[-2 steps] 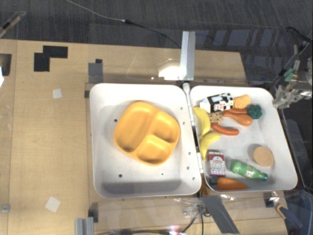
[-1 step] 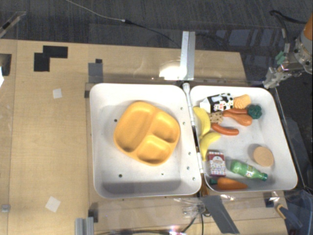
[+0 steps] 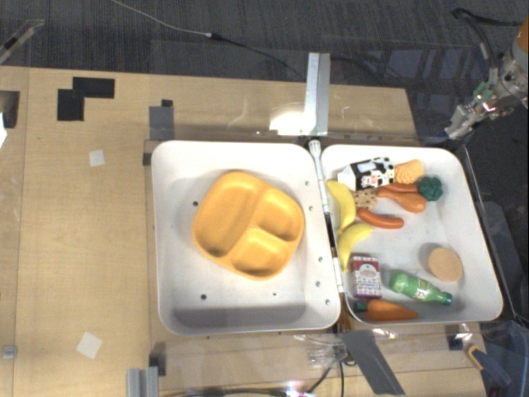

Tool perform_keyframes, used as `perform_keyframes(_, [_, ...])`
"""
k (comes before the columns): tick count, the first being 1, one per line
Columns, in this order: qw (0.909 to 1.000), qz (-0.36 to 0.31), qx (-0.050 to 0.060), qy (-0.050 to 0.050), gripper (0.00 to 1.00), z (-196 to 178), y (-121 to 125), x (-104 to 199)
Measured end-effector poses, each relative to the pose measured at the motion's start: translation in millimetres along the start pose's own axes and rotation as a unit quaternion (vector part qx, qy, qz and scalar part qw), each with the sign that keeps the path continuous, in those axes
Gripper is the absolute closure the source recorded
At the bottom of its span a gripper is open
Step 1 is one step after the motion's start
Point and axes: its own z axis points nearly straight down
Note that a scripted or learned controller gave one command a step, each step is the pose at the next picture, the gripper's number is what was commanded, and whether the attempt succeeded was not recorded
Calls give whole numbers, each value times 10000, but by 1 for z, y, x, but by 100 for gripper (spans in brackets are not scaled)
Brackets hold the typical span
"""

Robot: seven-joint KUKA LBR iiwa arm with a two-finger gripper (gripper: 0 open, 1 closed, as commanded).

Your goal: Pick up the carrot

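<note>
The carrot (image 3: 393,310), a small orange piece with a dark green end, lies along the front wall of the right bin (image 3: 475,222), just below the green bottle (image 3: 420,288). My gripper (image 3: 463,122) hangs at the upper right, outside the bin's far right corner and well away from the carrot. Nothing shows in its grasp.
The right bin also holds two bananas (image 3: 345,217), a sausage (image 3: 382,219), orange drumstick-like pieces (image 3: 405,198), a green broccoli piece (image 3: 431,188), a tan round biscuit (image 3: 445,264), a red box (image 3: 365,275) and a black-and-white carton (image 3: 369,172). A yellow divided plate (image 3: 248,222) sits in the left bin (image 3: 173,296).
</note>
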Motion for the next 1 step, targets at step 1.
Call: perform_keyframes(1, [9968, -801, 17, 14, 100, 13, -30, 10])
